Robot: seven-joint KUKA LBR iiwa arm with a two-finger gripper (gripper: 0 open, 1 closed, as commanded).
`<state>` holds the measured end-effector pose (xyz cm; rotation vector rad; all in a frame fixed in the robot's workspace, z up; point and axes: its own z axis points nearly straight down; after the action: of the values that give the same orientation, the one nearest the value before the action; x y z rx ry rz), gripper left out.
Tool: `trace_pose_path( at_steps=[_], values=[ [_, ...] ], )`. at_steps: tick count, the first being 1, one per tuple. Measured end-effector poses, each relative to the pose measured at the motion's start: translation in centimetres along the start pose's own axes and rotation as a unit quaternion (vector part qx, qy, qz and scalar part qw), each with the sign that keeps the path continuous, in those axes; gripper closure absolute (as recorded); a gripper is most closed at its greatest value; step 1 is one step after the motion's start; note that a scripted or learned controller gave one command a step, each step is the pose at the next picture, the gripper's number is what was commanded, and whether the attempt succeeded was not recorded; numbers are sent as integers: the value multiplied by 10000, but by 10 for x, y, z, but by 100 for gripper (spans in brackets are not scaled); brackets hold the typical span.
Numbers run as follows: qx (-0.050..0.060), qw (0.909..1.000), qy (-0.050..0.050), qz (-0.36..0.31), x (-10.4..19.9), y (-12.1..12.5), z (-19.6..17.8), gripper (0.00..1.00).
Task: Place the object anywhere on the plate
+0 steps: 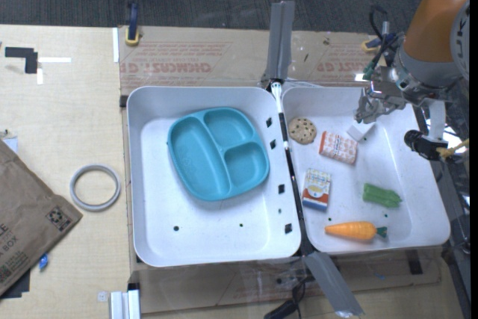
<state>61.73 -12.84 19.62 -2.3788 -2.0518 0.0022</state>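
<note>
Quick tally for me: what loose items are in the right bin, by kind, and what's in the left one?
Right bin:
Cookie: 1
Packets/cartons: 2
Green vegetable: 1
Carrot: 1
Left bin:
Blue divided plate: 1
Total: 6

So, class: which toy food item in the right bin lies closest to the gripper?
The pink-and-white packet, just below the gripper; the cookie sits farther left.

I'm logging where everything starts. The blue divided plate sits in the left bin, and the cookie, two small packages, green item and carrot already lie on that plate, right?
Not quite. The blue divided plate does sit in the left bin, but the cookie, two small packages, green item and carrot lie in the right bin, not on the plate. The camera view shows this.
</note>
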Motion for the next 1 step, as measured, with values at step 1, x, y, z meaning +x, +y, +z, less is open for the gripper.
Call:
trace_pose_path(
  at_steps=[1],
  values=[
    [0,10000,0,0,0,0,0,0]
  ],
)
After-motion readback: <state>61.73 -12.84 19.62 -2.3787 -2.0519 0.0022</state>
